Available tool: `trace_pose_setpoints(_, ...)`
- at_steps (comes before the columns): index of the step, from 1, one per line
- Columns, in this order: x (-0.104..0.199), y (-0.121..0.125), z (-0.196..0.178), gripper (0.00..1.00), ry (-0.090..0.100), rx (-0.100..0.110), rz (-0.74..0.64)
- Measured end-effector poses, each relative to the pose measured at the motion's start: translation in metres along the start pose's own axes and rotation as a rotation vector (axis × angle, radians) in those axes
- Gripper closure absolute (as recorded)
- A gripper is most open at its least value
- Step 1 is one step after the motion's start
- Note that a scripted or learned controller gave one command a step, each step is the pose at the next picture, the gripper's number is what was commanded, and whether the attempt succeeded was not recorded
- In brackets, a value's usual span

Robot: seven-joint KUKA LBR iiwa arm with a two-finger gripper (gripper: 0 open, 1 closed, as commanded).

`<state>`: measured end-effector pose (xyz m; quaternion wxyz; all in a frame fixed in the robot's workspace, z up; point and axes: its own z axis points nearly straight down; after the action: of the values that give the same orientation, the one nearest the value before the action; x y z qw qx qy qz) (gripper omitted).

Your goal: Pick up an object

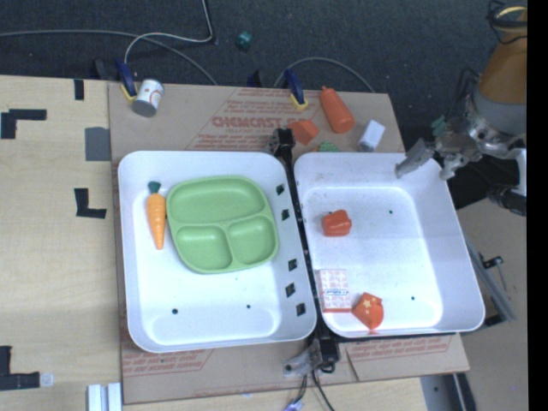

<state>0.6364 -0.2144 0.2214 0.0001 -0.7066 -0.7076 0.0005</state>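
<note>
1. Lowest in the frame, a red strawberry-like toy [369, 310] lies in the right bin [445, 229] beside a printed card [334, 288]; a red pepper-like piece [336, 223] sits mid-bin, well apart.
2. At the upper right, the gripper [432, 157] hovers over the bin's far corner; I cannot tell its state, and nothing is visibly held.
3. To pick well, I'd say centre over the pepper piece, which has clear space around it, then descend straight.
4. In the left bin [137, 229], a carrot [156, 217] lies just beside a green divided plate [224, 223]. Beyond the bins rest an orange bottle [336, 110] and a small can [148, 96], neither obstructing.
</note>
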Motion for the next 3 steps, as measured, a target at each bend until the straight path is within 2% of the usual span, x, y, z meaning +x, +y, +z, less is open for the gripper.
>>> trace_pose_setpoints(1,0.045,-0.009,0.135,0.00,0.000,-0.003,-0.001)
trace_pose_setpoints(2,0.102,0.001,0.108,0.00,0.002,-0.001,-0.002)
trace_pose_setpoints(3,0.110,-0.020,0.134,0.00,0.000,-0.001,0.000)
